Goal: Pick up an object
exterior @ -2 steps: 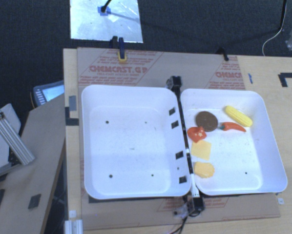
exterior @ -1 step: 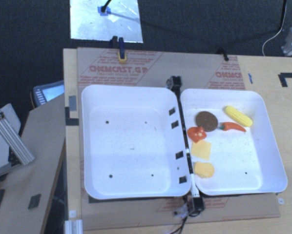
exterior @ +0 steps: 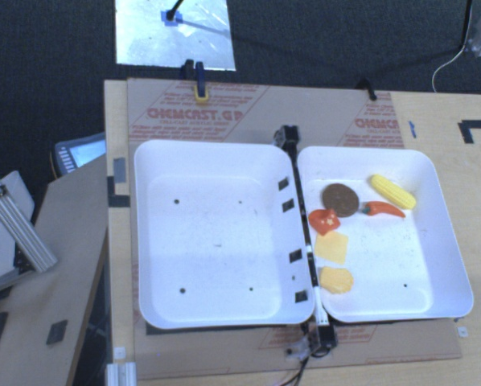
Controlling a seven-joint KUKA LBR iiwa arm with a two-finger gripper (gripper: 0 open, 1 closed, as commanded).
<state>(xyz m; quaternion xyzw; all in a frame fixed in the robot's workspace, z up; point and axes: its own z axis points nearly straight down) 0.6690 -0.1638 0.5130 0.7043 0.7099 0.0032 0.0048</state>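
Viewing the bench from above, we judge the pick not yet begun: six toy foods, the corn (exterior: 393,191) among them, lie in the right bin (exterior: 443,284), and we cannot tell the gripper's state.

Soft, even light; slight blur
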